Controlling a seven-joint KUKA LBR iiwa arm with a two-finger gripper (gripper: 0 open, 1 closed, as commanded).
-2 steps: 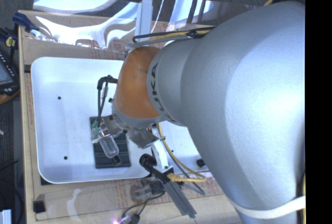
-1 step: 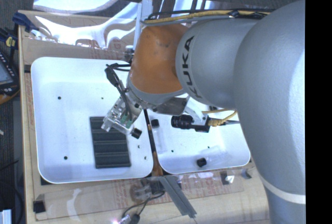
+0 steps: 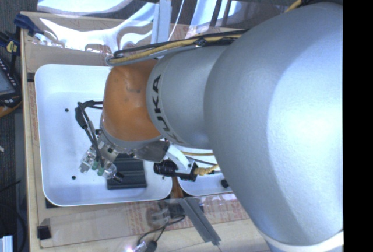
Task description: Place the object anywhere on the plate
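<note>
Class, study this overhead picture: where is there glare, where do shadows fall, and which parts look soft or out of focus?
Camera view: strong glare on the shiny panels behind the bins; soft highlights on the grey arm, which is close to the lens and looks slightly blurred; a faint shadow on the left bin floor beside the orange band; the end effector is small and its detail indistinct.

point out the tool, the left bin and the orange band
tool [image 3: 98, 164], camera view, its tip
left bin [image 3: 55, 111], camera view, bare floor
orange band [image 3: 129, 102], camera view, its middle

A wooden bench bears two white bins side by side.
</note>
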